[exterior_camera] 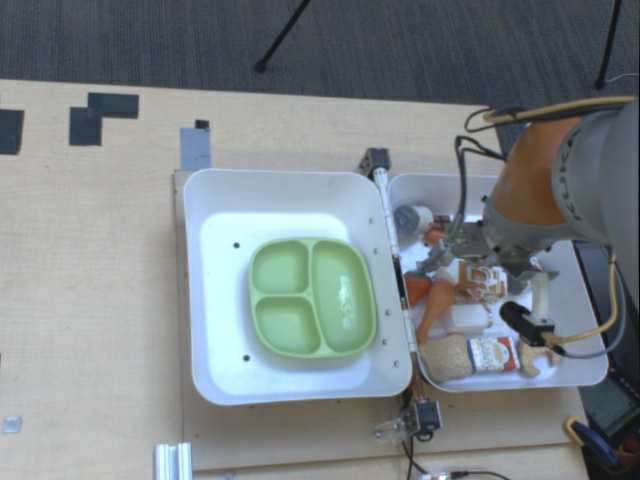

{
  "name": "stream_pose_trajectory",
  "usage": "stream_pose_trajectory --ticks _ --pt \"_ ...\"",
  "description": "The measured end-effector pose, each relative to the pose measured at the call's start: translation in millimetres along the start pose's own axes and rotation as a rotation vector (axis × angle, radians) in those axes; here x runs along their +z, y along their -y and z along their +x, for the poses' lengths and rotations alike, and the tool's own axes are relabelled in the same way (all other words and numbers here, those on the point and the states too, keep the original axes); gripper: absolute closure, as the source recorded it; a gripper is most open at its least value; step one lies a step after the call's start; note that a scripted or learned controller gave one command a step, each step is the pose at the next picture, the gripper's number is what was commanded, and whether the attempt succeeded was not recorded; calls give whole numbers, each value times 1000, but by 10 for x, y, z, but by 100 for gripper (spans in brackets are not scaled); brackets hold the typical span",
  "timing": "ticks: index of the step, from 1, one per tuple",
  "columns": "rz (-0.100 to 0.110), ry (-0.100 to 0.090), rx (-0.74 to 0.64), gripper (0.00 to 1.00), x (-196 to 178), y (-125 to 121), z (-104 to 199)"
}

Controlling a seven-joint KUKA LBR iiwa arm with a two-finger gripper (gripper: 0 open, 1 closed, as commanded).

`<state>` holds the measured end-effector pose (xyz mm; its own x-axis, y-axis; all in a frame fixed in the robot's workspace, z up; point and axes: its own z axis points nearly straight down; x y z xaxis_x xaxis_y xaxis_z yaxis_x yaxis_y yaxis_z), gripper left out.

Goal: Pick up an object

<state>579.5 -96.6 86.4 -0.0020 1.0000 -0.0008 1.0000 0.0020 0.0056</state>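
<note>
The tool hangs low over the right-hand bin, beneath the grey wrist and the orange band of the arm that comes in from the right. The wrist covers most of it, and I cannot tell how far it is open or whether it has hold of anything.

Directly under and around it the right bin is crowded. A small printed packet lies just at the tool, partly hidden by it. Just left of that a carrot-like orange piece slants toward the near side, with a small red piece touching its left side by the bin's left wall. Nearer still, at the front of the bin, a pale speckled lump lies beside a labelled white packet. At the far left corner of the bin sits a small whitish object, apart from the tool. A black cable end lies across the bin's right part.

The left-hand bin holds a light green divided plate with three compartments, lying flat near the middle, well apart from the tool.

Both bins rest side by side on the pale wooden table, which carries dark patches at its far left.
</note>
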Motion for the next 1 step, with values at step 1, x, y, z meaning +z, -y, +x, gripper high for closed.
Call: stream_pose_trajectory --ticks 1 --pt "-6 0 -1 100 -121 -24 7"
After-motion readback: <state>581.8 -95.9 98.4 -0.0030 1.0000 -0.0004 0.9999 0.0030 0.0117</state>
